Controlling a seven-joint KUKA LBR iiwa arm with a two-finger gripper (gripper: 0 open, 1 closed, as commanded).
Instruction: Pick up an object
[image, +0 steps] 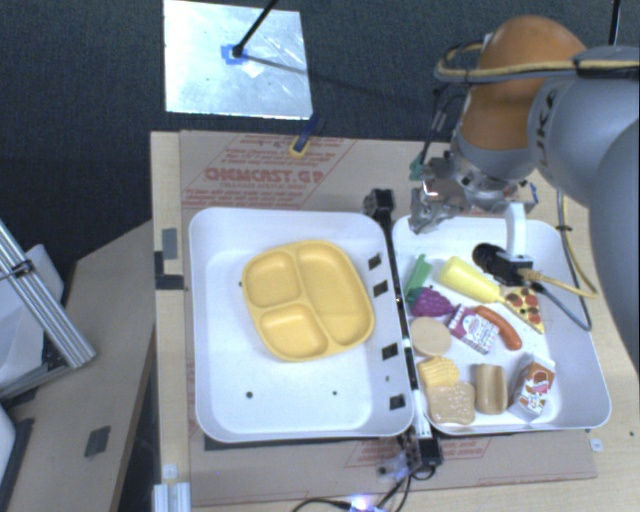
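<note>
**Gripper (428, 212) hangs over the food bin's corner, nothing lifted yet**

The gripper sits above the back corner of the right bin (575, 340), close to the divider between the two bins. From this angle I cannot tell whether it is open or closed, and I see no object caught in it.

Just below it and closest to it lies a green piece (415, 272), with a bunch of purple grapes (432, 300) touching it on the side away from the tool. Beside these, a little off to the arm's side, is a yellow banana-like piece (470, 278). Further out come a round beige biscuit (432, 337), a purple-and-white packet (468, 328), a sausage (498, 327) and a pizza slice (525, 303). Furthest from the tool in this bin, along the front edge, are a yellow cracker (438, 373), a slice of toast (452, 402), a brown bread piece (489, 388) and a small carton (536, 388).

Across the divider, well away from the tool, the left bin (210, 300) holds a yellow divided plate (305, 298).

By my reading the pick is at its start: every object rests in a bin, none is raised. What is left is nearly everything, namely choosing a target, descending onto it, closing and lifting. The green piece or the grapes look like the likeliest candidates, being nearest beneath the tool
</note>
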